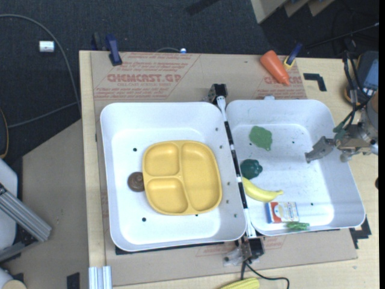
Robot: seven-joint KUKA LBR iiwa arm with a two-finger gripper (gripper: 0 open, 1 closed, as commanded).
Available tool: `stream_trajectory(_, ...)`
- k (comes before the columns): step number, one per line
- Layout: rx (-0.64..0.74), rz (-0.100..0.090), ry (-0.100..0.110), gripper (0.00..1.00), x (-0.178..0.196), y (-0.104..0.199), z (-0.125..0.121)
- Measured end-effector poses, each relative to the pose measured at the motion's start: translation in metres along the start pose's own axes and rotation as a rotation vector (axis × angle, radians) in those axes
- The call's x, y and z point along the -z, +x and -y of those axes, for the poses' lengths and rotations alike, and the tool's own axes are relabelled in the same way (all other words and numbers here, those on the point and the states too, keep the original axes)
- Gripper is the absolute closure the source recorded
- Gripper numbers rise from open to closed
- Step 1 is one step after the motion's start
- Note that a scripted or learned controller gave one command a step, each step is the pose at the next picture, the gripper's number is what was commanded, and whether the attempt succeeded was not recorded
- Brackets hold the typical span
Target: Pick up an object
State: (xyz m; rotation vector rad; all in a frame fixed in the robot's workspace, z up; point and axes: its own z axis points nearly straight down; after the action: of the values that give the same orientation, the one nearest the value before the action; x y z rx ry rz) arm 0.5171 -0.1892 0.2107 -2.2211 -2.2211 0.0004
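Brown board bench (150,77) w/ two white bins (120,125), dark carpet (48,101) around; gripper (319,152) grip state unclear.

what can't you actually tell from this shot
- End effector, camera view: small and dim at the right bin's edge; open or shut is unclear.
- Arm, camera view: cut off by the right frame edge.
- Brown round object, camera view: partly hidden under the yellow divided plate; identity unclear.
- Small carton, camera view: print too small to read.
- Yellow item, camera view: cut off by the bottom edge.
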Motion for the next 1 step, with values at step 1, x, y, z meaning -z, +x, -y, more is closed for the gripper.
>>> stream_trajectory(1, 0.001, 0.0, -0.001, 0.0, -0.1261, 0.0552, -0.0441)
